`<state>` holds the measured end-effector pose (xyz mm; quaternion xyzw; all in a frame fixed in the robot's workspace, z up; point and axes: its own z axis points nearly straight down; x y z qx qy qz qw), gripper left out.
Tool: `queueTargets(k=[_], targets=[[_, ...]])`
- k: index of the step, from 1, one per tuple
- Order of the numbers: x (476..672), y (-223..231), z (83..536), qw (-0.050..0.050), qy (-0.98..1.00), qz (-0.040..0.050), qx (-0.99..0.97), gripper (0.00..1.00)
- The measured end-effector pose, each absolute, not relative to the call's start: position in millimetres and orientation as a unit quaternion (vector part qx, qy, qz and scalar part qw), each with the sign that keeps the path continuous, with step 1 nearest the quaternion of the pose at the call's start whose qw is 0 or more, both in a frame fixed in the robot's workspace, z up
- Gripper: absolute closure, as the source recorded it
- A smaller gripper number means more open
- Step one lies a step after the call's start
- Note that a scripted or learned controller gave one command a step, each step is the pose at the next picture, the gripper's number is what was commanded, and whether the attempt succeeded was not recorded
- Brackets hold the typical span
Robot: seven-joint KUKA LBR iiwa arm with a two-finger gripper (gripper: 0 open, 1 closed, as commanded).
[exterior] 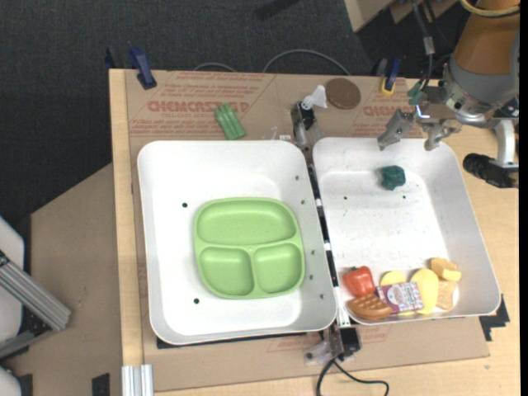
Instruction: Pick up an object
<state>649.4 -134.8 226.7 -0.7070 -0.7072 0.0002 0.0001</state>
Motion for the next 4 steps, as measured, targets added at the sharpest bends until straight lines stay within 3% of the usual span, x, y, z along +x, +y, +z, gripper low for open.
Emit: queueTargets(k=[1,2,3,4], targets=[[665.6,-177,155,0.002,-0.706,0.0017,-0.708,0.00],[658.0,-157,81,0.003,-0.708,0.0016,-0.707,0.00],[660.3,-158,96,-0.001,-0.707,-0.0008,-0.707,1.00],[649.4,-102,151,0.000,-0.708,-0.0009,-0.706,1.00]])
